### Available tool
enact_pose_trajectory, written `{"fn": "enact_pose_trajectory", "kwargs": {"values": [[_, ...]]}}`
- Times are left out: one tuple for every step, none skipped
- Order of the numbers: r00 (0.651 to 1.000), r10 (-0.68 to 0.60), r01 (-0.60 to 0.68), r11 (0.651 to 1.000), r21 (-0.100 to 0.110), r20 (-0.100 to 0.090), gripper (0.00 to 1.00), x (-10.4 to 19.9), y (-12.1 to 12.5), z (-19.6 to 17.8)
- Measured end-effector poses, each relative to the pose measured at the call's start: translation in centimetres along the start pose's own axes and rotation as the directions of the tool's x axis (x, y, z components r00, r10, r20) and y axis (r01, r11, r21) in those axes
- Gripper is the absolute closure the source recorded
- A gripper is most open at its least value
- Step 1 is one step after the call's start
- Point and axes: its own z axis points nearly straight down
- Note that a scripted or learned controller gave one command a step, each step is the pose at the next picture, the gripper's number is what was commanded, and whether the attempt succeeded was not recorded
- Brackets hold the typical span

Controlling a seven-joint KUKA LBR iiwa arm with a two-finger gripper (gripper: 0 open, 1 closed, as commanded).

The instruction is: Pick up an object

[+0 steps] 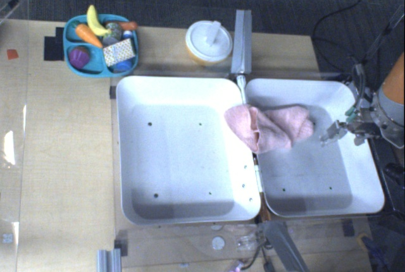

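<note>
Across divider between two bins: crumpled pale pink cloth (271,127), soft folds, bulk in right shallow white bin (354,201), one bunched end overhanging left shallow white bin (158,157). Two-finger gripper (338,130) just right of cloth, apart from it, grasping nothing; open or closed: cannot tell. Light wooden tabletop (57,157) beneath.

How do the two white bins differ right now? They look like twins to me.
The right bin holds most of a crumpled pink cloth; the left bin takes only the end that hangs over the shared edge. The robot's hand hovers over the right bin, not the left bin. The left bin looks wider than the right bin. Both are shallow, white, with rounded corners.
</note>
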Motion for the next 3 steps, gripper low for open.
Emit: {"fn": "enact_pose_trajectory", "kwargs": {"values": [[0.996, -0.09, 0.09, 0.996, 0.001, 0.0, 0.0, 0.3, 2.0, 7.1], [0.991, -0.135, 0.135, 0.991, -0.01, 0.003, 0.0, 2.1, 9.4, 10.2], [0.99, -0.142, 0.142, 0.99, -0.019, 0.005, 1.0, 2.3, 9.7, 8.8]]}}
